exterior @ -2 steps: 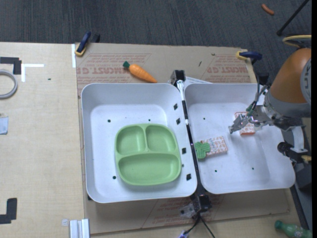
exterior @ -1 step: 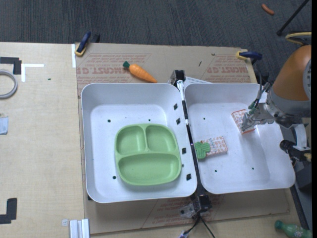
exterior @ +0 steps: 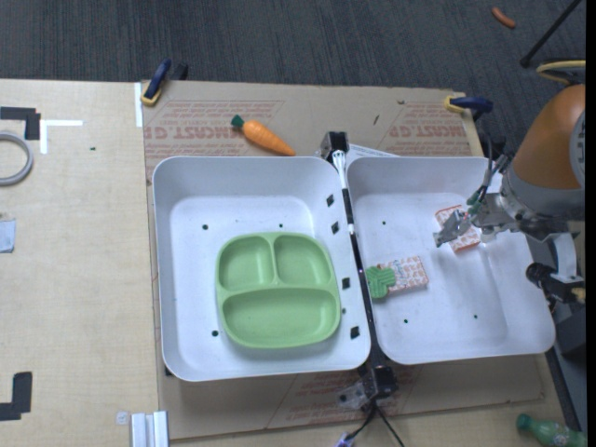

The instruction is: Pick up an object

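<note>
Camera view is showing two white bins: the left bin [exterior: 177, 277] is holding one green divided plate [exterior: 277, 290], the right bin [exterior: 447, 329] one small packet [exterior: 399, 276]. The gripper [exterior: 458, 230] is hovering over the right bin; its grip I cannot tell. One toy carrot [exterior: 263, 135] is lying on the bench [exterior: 74, 277].

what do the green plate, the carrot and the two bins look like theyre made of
Green plate: probably moulded plastic, matte, one even colour with soft rounded dividers.
Carrot: likely a plastic or rubber toy, smooth, uniformly orange with a green tip.
Left bin and right bin: seemingly thin formed white plastic, slightly glossy, with rounded corners.
</note>
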Controlling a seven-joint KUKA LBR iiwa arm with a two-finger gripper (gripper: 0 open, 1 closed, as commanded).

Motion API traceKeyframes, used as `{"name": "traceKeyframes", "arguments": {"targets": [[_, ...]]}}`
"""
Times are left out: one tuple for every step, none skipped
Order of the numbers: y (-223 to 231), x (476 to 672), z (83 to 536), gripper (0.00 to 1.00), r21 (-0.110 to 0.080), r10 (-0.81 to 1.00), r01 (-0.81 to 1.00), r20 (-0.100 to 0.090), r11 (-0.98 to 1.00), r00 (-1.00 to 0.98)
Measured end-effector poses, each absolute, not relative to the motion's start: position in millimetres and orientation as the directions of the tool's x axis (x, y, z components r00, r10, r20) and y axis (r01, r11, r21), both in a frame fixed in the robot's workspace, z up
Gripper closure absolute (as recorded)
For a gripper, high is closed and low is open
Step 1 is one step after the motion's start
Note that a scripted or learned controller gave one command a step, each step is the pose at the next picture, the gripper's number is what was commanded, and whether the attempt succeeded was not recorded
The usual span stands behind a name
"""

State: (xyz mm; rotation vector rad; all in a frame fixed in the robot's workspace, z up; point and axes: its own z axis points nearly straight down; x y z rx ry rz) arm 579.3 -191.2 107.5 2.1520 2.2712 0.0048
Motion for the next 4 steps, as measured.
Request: {"name": "traceKeyframes", "arguments": {"targets": [[-191.4, 579.7, 117.3, 1.00, 0.012, 0.999, 0.998, -0.008, 0.054, -0.054], [-191.4, 579.7, 117.3, 0.00, 0.012, 0.999, 0.998, -0.008, 0.054, -0.054], [-191.6, 580.1, 127.1, 1.00, 0.013, 0.998, 0.998, -0.009, 0.055, -0.054], [-191.6, 580.1, 127.0, 0.00, 0.013, 0.998, 0.998, -0.009, 0.054, -0.054]]}}
